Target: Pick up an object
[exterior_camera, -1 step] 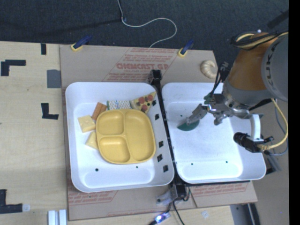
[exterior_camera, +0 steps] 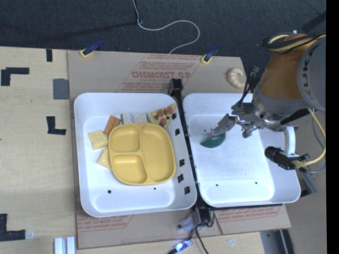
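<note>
A small dark-green object (exterior_camera: 213, 141) lay on the floor of the right bin (exterior_camera: 238, 192), in its upper-left part, near the divider between the bins. The gripper (exterior_camera: 221, 128) sat directly over it, tips at or touching its upper edge; whether the claw stood apart or together could not be told at this size, and nothing showed the green piece between the tips.

This looked like the reach-and-close step, the lift not yet made. The next move would call for a firm close on the piece, then a straight rise.

The right bin offered open floor all round. The left bin (exterior_camera: 85, 110) was crowded by a yellow divided plate (exterior_camera: 142, 153) and small food-like pieces (exterior_camera: 98, 139).
</note>
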Controlling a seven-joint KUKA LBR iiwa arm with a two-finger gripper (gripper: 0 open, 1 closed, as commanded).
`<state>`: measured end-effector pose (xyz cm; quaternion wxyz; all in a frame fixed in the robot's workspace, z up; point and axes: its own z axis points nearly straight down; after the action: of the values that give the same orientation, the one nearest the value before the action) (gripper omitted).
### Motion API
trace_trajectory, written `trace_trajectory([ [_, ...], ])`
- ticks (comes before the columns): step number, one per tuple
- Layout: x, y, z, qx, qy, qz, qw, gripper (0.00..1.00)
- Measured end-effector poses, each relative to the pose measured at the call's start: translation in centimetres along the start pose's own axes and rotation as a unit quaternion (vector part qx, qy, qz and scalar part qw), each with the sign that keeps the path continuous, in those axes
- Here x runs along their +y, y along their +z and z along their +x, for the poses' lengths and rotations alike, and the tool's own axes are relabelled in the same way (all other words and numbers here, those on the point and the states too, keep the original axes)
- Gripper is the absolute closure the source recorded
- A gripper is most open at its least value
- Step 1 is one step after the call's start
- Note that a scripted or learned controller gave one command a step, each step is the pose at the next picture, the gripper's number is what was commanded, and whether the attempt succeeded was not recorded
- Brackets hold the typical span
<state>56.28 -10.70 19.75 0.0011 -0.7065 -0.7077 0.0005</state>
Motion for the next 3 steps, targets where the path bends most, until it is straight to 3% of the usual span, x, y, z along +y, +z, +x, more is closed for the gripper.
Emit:
trace_trajectory([
  [2,0.7,11.1,-0.4,0.0,0.0,0.002,1.0,0.0],
  [3,0.7,11.3,-0.4,-0.001,0.0,-0.001,1.0,0.0],
])
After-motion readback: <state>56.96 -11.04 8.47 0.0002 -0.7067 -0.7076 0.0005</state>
